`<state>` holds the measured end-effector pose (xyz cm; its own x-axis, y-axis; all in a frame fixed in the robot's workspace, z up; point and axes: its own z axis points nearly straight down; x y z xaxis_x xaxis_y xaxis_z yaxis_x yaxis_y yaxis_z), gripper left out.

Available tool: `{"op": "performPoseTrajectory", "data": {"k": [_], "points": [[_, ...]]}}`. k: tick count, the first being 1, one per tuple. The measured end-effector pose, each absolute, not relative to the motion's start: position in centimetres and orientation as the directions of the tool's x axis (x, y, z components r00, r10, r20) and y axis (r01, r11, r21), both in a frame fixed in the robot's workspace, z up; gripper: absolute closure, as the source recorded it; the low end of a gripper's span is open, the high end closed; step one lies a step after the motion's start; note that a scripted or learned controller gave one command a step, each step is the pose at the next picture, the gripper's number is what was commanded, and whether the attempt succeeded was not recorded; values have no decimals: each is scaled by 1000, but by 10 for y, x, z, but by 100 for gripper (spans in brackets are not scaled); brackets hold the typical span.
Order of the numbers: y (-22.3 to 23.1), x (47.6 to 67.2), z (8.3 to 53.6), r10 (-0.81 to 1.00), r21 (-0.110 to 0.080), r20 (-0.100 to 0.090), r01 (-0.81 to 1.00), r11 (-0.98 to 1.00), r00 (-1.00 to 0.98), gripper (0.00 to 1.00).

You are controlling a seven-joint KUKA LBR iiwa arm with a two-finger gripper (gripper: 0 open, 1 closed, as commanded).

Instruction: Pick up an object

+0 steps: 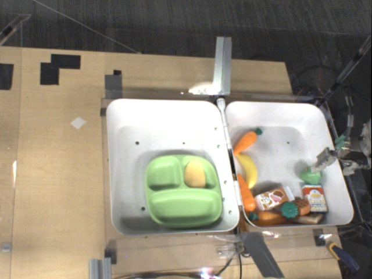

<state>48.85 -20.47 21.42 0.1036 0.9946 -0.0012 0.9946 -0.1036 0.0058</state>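
- The likely targets lay crowded in the right bin (273, 118): a carrot (245, 142) near the divider, a banana (249, 168) just below it, a second carrot (246, 194) against the left wall, and a snack box (271, 199), a teal piece (290, 210) and a small juice carton (314, 197) packed along the front wall.
- The gripper (325, 157) reached in at the right edge of that bin, close above a small green object (311, 175). Whether the jaws stood apart or together could not be told; the metal tip was small and blurred, and nothing was plainly seen between them.
- Risk, as a judgement: a descent onto the front cluster could have nudged several touching items at once, so the jaws might have closed on an edge or on two things and slipped.
- Things hugging the bin wall left little room for one finger, so a grasp there might have scraped the wall and missed.
- The green object looked small and rounded; it might have rolled or squirted out of a pinch.
- The left bin (122, 156) held a green divided plate (183, 205) with a yellow round fruit (195, 173) in its upper right compartment, well apart from the gripper.
- Most of the arm was cut off at the right; the items at the front wall overlapped, so their outlines were hard to separate.
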Motion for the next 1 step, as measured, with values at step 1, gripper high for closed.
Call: {"op": "performPoseTrajectory", "data": {"k": [1], "points": [[-194, 534, 161, 973, 2, 0, 973, -232, 232, 0]]}}
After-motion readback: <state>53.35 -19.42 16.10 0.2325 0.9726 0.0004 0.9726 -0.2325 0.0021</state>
